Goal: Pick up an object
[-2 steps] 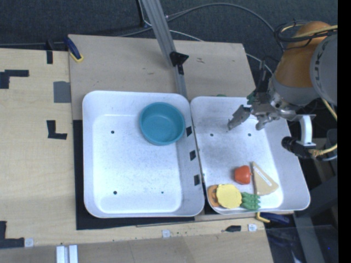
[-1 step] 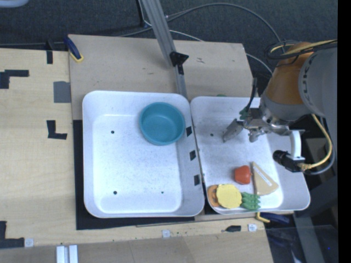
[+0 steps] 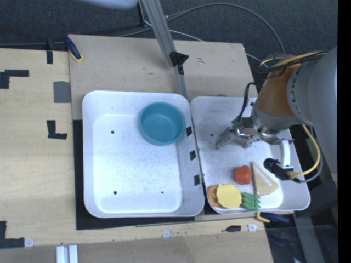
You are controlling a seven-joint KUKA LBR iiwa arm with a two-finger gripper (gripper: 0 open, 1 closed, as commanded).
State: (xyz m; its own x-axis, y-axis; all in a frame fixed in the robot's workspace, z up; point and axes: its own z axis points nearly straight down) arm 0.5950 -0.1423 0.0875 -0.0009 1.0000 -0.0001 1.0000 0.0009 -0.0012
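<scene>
In the right bin: the gripper (image 3: 229, 138) hangs low over the bare far part of the floor, fingers spread apart with nothing between them.
Candidates: a red object (image 3: 242, 174), a tan wedge (image 3: 264, 183), a yellow piece (image 3: 228, 195) and a green piece (image 3: 251, 201) crowd the bin's near end.
Left bin (image 3: 104, 163): holds a blue bowl (image 3: 162, 123) at its far side.
Best target: probably the red object, nearest the gripper.
Approach: shift toward the near side, centre the fingers over it, then descend.
Risk: the wedge lies just beside it; a wide straddle may snag it.
</scene>
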